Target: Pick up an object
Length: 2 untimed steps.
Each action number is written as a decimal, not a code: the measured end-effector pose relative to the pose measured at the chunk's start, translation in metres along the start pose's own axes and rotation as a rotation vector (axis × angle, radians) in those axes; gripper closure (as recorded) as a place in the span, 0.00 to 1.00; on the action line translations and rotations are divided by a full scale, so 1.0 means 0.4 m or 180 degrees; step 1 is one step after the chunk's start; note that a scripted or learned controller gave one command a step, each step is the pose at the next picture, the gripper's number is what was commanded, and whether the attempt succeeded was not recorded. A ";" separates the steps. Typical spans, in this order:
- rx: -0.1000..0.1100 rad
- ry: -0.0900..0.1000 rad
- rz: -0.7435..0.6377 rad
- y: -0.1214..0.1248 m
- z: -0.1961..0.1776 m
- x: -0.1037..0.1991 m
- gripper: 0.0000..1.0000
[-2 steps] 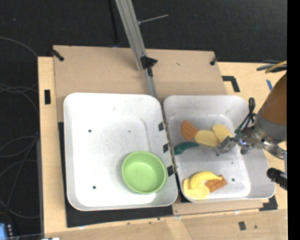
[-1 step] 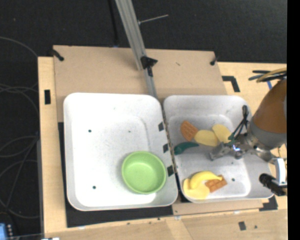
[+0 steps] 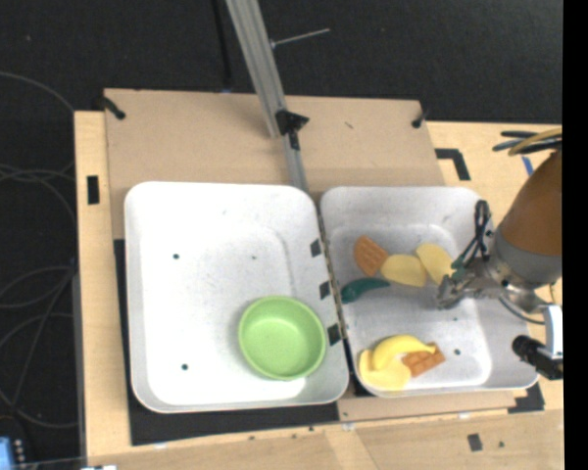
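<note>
Yellow pieces (image 3: 418,265) are clustered in the right bin (image 3: 402,204), next to an orange piece (image 3: 370,255) and a teal bit (image 3: 363,288), with a yellow duck-like toy (image 3: 397,360) nearer the front. The hand (image 3: 455,288) is lowered just beside the yellow pieces, but open or closed can't be made out. Nothing looks lifted yet, so the pick is probably all left to do. A green bowl (image 3: 282,336) is parked in the left bin (image 3: 176,223).

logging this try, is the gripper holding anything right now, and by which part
Cannot be told. The gripper sits low in the right bin beside the yellow pieces, too small to resolve any grasp.
</note>
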<state>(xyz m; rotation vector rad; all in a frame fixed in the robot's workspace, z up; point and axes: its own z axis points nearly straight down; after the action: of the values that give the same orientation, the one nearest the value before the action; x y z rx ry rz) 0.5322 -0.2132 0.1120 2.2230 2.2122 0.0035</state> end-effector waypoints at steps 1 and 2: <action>-0.0005 -0.0003 -0.0006 -0.014 -0.141 -0.023 1.00; -0.0010 -0.0004 -0.0026 -0.031 -0.288 -0.022 1.00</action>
<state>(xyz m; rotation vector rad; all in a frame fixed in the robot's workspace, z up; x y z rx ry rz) 0.5192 -0.2215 0.2272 2.2117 2.2190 0.0056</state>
